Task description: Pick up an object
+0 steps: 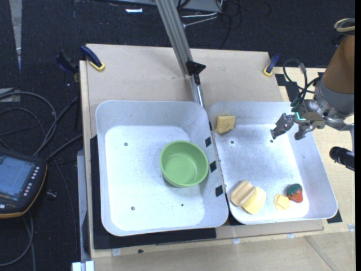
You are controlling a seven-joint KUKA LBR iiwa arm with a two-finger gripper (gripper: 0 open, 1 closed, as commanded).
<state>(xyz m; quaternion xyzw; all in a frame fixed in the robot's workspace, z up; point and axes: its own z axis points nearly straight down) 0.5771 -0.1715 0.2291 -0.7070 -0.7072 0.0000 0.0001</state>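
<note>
My gripper (293,126) hangs over the upper right part of the right bin (316,168), its two fingers spread apart with nothing between them. In that bin: a yellow wedge-shaped block (225,123) at the upper left corner, well apart from my gripper; a pale yellow piece like a banana slice (248,196) near the lower edge; just right of it a small yellow piece (282,202) touching a red strawberry-like toy (294,193) (green top visible). The left bin (118,151) holds a green bowl (184,163), upright, right of centre. Both bins rest on the worktop (141,72).
</note>
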